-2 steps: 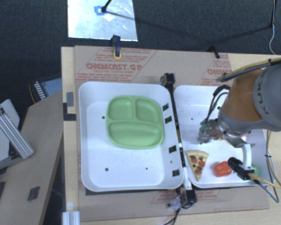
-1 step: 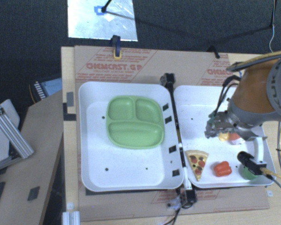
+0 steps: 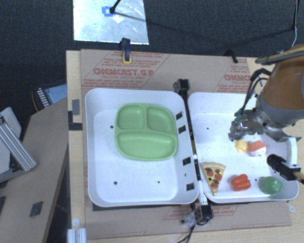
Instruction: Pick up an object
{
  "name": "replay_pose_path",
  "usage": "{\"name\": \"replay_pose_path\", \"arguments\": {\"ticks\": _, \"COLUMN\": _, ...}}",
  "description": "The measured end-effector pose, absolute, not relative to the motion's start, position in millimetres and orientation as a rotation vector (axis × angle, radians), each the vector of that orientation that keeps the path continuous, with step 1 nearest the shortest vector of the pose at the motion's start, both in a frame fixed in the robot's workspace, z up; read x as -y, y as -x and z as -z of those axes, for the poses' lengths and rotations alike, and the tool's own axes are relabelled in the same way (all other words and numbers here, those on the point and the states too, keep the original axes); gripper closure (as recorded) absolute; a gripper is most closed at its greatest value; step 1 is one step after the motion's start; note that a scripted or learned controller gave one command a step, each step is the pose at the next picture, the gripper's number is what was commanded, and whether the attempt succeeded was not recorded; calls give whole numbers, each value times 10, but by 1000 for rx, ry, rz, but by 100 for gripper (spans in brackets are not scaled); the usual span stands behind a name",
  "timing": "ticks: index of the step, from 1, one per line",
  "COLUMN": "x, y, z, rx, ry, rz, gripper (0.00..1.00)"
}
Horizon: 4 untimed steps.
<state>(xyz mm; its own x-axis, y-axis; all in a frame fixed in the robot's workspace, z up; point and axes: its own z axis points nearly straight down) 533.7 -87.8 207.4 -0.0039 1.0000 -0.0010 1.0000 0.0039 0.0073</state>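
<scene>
Camera view is showing a small yellow and orange-white toy pair [image 3: 249,147] lying in the right bin [image 3: 213,115], right of centre in the frame, with the gripper [image 3: 239,131] hanging just above and to their left, almost touching the yellow piece. Whether it is spread or pressed together I cannot tell from here. To my eye the descent is what is being attempted; it should be centring over one piece, not the seam between two. Lower in the bin a pizza slice [image 3: 213,176], red pepper [image 3: 240,182] and green ball [image 3: 270,185] are sitting apart. Left, a green divided plate [image 3: 145,131] is resting in the other bin [image 3: 99,171].
</scene>
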Motion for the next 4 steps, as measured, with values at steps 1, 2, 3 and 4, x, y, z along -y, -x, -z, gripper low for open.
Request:
{"name": "replay_pose_path", "arguments": {"ticks": 1, "x": 393, "y": -5532, "z": -2215, "rx": -2231, "ry": -2210, "rz": -6, "gripper": 100}}
{"name": "replay_pose_path", "arguments": {"ticks": 2, "x": -97, "y": -5648, "z": -2298, "rx": -2232, "ry": -2210, "rz": -5, "gripper": 100}}
{"name": "replay_pose_path", "arguments": {"ticks": 3, "x": -624, "y": -5869, "z": -2385, "rx": -2232, "ry": -2210, "rz": -8, "gripper": 100}}
{"name": "replay_pose_path", "arguments": {"ticks": 4, "x": -1056, "y": -5999, "z": -2245, "rx": -2231, "ry": -2212, "rz": -3, "gripper": 100}}
